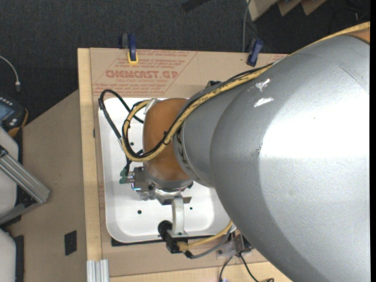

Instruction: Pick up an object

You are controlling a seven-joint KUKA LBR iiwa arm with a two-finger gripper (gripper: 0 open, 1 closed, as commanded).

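Your arm (282, 157) points straight down into the white bin (117, 216), likely to grasp; whether the gripper (156, 188) is open or loaded, you cannot tell.

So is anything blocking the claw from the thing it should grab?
Nothing visible does, but the arm itself hangs over the white bin and hides whatever lies beneath it, so I cannot be sure.
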